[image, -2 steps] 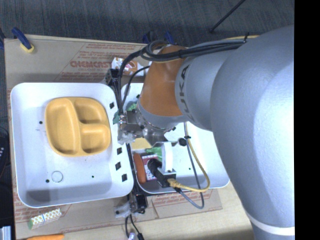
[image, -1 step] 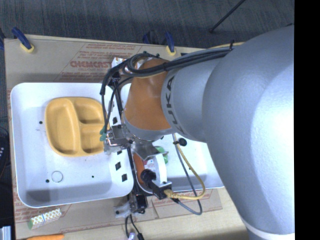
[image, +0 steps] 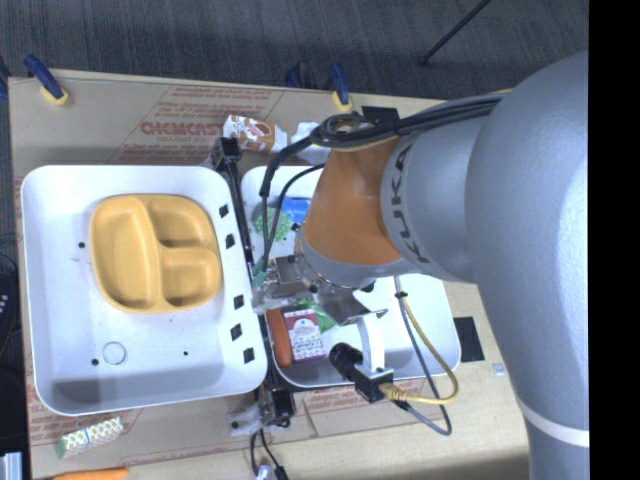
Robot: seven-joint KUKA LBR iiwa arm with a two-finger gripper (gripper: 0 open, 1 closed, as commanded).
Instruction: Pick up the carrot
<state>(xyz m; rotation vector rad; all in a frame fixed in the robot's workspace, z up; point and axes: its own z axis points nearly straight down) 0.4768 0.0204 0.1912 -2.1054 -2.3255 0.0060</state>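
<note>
The carrot (image: 278, 340), an orange stick, lies along the left wall of the right bin (image: 440, 353), close to its near corner. It touches a red packet (image: 306, 336) on its right side. My gripper (image: 290, 290) hangs low over the right bin just beyond the carrot's far end, under the orange band of the wrist. The arm hides most of this bin and the gripper's tips.
The left bin (image: 50, 268) holds a yellow divided plate (image: 155, 251). Blue and green items (image: 283, 216) lie at the far left of the right bin. A small snack pack (image: 250, 131) and blue clamps (image: 47, 80) sit on the bench behind the bins. A wrapped packet (image: 90, 435) lies at the front left.
</note>
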